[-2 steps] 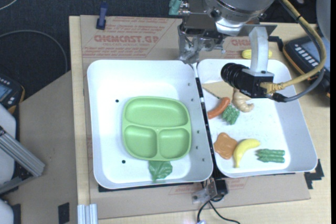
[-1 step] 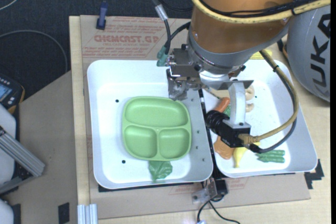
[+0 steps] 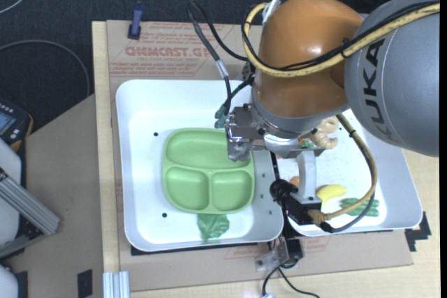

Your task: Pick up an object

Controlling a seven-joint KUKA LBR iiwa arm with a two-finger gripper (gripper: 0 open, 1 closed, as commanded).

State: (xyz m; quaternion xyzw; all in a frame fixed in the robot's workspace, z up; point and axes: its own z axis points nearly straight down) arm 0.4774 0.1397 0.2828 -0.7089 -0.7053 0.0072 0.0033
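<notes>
Fingers hidden beneath the orange wrist (image 3: 307, 59); aperture and any hold cannot be told. Gripper (image 3: 241, 139) poised over right edge of green divided plate (image 3: 206, 171), metal bracket overlapping plate rim. Plate flat in left bin (image 3: 136, 150). Green leaf-shaped piece (image 3: 213, 225) just below plate, touching its lower edge. Right of plate, in right bin (image 3: 398, 185): yellow item (image 3: 332, 192), green item (image 3: 367, 206), tan item (image 3: 325, 136), all partly masked by arm and cables. Both bins on cardboard-topped worktop (image 3: 167, 49). Blue clip (image 3: 135, 21) well above plate.
</notes>
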